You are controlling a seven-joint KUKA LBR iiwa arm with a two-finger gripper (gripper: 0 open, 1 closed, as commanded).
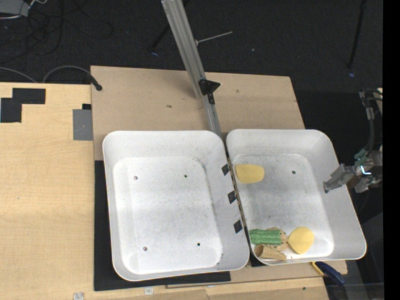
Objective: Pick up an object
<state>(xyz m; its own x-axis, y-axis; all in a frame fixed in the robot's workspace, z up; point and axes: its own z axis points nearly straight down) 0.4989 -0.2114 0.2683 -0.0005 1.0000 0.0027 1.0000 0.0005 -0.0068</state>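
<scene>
Right bin [312,144]: pale yellow piece [250,173] near its left wall; green item [265,236], tan scrap [272,252] and round yellow object [302,240] grouped at the near edge. Gripper [334,181] at the bin's right rim, apart from all objects; open/closed state can't be told. Left bin [125,144] alongside.

Pincer [340,179] at right bin [325,144] rim, above yellow pieces [250,173].
</scene>
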